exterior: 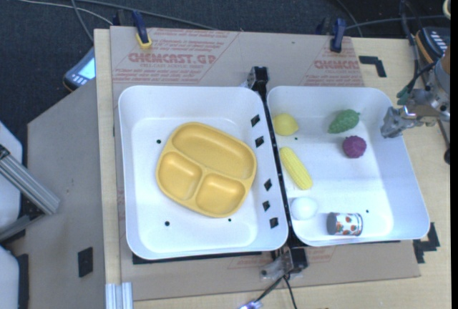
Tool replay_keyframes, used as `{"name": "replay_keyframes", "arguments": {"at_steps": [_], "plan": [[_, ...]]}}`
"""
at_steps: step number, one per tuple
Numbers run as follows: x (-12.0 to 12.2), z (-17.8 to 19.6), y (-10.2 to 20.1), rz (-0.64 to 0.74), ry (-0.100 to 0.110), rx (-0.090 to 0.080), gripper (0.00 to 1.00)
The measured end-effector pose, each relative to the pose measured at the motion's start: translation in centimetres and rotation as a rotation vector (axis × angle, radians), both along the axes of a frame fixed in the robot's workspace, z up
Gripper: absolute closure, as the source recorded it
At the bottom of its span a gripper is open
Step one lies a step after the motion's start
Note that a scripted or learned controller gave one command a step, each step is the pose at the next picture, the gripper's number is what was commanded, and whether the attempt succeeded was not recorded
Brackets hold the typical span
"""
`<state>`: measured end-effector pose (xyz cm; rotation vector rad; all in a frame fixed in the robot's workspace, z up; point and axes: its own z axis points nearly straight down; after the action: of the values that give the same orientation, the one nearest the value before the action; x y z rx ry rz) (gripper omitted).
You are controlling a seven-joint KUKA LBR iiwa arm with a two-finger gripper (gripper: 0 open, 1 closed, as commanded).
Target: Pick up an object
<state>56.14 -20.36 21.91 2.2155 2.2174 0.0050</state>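
Small can (345, 224) lay nearest, untouched in right bin (401, 179); pincer (395, 122) hovered at rim, finger state unclear; pick not begun.

- Both white bins (136, 157) look like smooth, slightly glossy plastic.
- The yellow divided plate (206, 169) is smooth, matt-looking plastic.
- The corn cob (295, 167), lemon (285, 124) and purple fruit (354, 146) appear to be smooth toy plastic; the green leafy piece (344, 121) looks rougher.
- The white ball (303, 208) has a soft sheen.
- The small can (345, 224) carries a printed label.
- The counter (186, 46) shows a printed cardboard sheet over pale wood.
- The end effector (396, 123) looks like dull grey metal.
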Motion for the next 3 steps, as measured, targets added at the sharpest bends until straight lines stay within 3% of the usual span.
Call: {"name": "replay_keyframes", "arguments": {"at_steps": [1, 3], "plan": [[0.1, 3.1, 0.0, 0.001, 0.002, 0.001, 1.00], [1.9, 2.9, 10.5, 0.004, 0.009, 0.005, 1.00]]}}
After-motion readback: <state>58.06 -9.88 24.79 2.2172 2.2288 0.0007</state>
